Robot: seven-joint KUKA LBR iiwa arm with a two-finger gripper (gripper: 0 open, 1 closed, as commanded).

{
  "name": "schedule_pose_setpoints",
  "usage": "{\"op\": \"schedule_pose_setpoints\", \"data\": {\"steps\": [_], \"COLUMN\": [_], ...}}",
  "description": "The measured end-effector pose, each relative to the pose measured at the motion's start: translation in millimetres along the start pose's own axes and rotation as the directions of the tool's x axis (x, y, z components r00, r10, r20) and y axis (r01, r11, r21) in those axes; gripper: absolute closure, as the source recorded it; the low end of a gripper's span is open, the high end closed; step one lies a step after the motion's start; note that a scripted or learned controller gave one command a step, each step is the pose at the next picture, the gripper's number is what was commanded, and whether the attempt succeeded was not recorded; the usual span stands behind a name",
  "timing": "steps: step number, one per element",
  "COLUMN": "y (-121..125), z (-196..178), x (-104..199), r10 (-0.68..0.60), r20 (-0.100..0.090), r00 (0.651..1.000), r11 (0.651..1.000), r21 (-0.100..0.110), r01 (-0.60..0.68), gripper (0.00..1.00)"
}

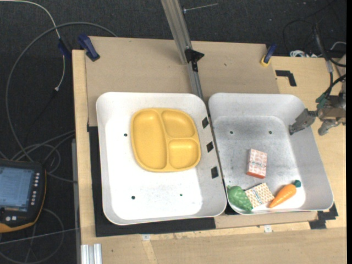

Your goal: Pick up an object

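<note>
Gripper [312, 123] at right bin's [308, 106] far right edge, fingers spread, holding nothing. Carrot [284, 194] lies near bin's near right corner, long axis slanted, green tip toward right wall. Carrot sits toward near edge from gripper, well apart. Small box [257, 163] mid-bin; green vegetable [240, 198] and flat packet [259, 194] along near edge.

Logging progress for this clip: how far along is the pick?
Nothing looks done yet. The two-finger gripper hovers at the right bin's right edge with nothing between its open fingers. The orange toy carrot, green toy vegetable and two small patterned boxes lie in that bin. Reach, grasp and lift remain.
</note>
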State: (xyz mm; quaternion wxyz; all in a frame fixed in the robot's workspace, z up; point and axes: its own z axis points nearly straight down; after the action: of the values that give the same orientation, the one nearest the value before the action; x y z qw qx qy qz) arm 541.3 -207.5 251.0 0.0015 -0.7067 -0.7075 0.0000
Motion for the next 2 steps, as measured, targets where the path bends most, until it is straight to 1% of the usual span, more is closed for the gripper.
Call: {"op": "schedule_pose_setpoints", "data": {"steps": [1,2], "y": [0.0,5.2], "z": [0.0,44.2], "x": [0.0,-2.1], "r10": [0.000,0.001], "r20": [0.000,0.000], "r00": [1.000,1.000], "r11": [1.000,1.000], "r21": [0.000,0.004], "r01": [0.000,-0.001], "gripper": [0.00,0.00]}}
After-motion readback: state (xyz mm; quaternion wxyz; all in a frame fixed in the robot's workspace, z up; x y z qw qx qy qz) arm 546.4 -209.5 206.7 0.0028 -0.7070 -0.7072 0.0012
